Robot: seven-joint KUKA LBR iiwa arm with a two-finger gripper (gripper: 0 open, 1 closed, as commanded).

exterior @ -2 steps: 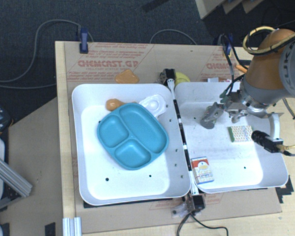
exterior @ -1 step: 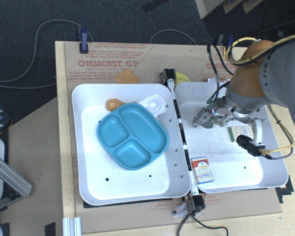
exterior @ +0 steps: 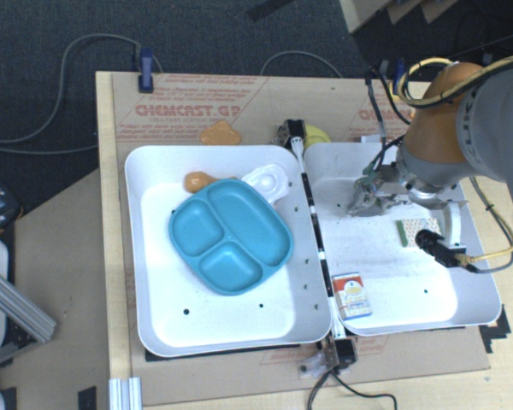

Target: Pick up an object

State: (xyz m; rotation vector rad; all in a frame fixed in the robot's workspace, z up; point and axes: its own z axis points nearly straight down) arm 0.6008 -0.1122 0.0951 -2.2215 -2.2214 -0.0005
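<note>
- Bench (exterior: 120, 254): you've got a tan board carrying two white bins side by side, clipped together along the shared middle edge so they don't drift apart.
- Arm (exterior: 483, 126): comes in from the right edge, orange band above the wrist, bent down over the right bin. Looks like it's low for a pick attempt.
- Left bin (exterior: 154, 314): holds the bulk of the stuff.
- Blue divided tray (exterior: 231, 236): lies flat, tilted on the diagonal, approx. centre of the left bin, prob. too wide for two fingers unless taken by its rim.
- White lid-like piece (exterior: 268, 181): at the left bin's far edge near the middle divider, touching the tray's far corner.
- Orange lump (exterior: 198, 180): far edge of left bin, just beside the tray.
- Right bin (exterior: 385, 323): mostly bare floor.
- Small card box (exterior: 350, 295): red/white, near corner of right bin against the middle edge, well apart from the arm. Easiest target imo.
- Green-patterned bit (exterior: 410, 231): small, right bin, just beside the wrist.
- Gripper (exterior: 365, 196): down at the right bin's far part. Can't tell if it's open or closed, nothing seen held.
</note>
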